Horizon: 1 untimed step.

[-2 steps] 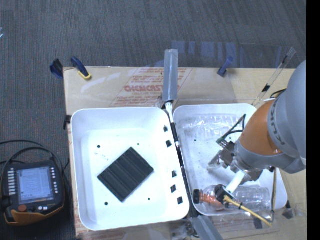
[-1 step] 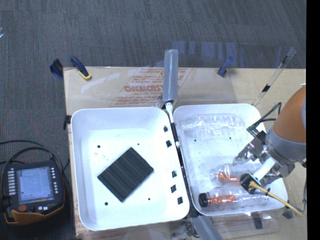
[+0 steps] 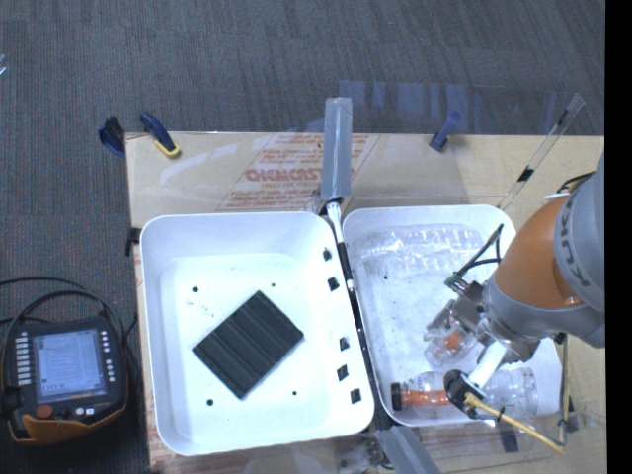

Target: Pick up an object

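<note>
While gripper crowds right bin, black pad lies apart.

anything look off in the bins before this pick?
Nothing spilled or broken that I can see. The black ribbed pad lies flat but skewed in the left bin. In the right bin, a clear bottle lies on its side by the near wall, under the gripper. Clear items there are hard to separate.

I see a wooden bench on a dark carpet floor. Left of the bench, on the floor, sits a control pad with a lit screen. Blue clamps grip the bench's far edge. Red writing is printed on the bench top.
</note>
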Motion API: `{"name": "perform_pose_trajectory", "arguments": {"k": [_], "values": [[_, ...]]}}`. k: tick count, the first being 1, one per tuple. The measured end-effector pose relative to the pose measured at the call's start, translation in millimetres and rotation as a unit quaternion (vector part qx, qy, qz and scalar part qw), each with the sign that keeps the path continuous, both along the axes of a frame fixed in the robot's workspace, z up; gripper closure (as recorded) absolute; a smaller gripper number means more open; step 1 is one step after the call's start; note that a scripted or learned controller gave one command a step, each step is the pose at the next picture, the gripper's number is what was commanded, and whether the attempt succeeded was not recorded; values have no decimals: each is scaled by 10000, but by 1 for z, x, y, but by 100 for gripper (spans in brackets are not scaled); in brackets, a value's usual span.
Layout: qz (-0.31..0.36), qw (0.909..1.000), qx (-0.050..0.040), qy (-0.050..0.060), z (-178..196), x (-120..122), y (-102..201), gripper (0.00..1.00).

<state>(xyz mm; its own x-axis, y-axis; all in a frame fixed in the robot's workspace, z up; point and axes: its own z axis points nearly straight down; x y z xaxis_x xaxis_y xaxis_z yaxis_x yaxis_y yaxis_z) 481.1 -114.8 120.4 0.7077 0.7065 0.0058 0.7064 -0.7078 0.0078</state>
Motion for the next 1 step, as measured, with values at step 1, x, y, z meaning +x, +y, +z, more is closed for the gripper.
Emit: {"name": "perform_pose_trajectory", "arguments": {"k": [1], "values": [[1674, 9859, 26, 69, -36, -5, -16, 0]]}}
